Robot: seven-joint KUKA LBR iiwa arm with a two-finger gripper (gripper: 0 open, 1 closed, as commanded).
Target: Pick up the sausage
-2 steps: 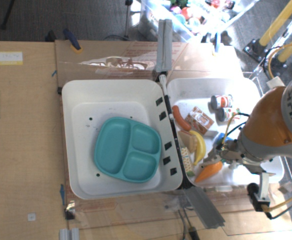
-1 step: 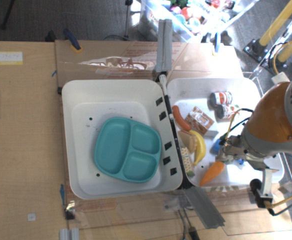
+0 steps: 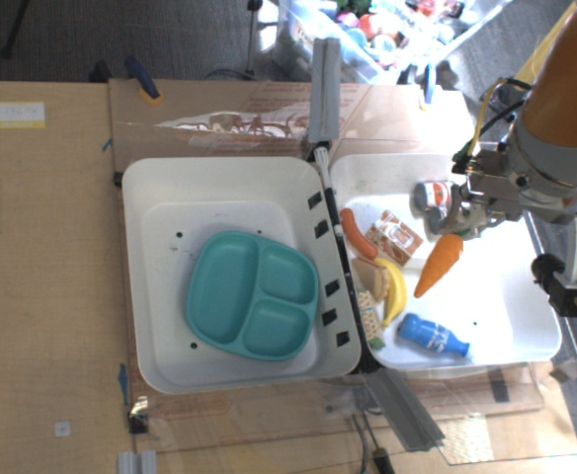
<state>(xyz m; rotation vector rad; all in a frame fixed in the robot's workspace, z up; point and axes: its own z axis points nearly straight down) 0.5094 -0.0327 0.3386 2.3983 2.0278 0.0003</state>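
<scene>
We judge the sausage [image 3: 358,235] light, smooth and prone to rolling; we would pinch its middle. Whether the pincer [image 3: 463,215] is spread we cannot tell.

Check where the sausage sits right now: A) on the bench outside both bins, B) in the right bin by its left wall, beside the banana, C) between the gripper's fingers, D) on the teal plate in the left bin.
B: the sausage lies in the right bin close to its left wall, just above the banana, while the gripper is off to the right over the carrot.
</scene>
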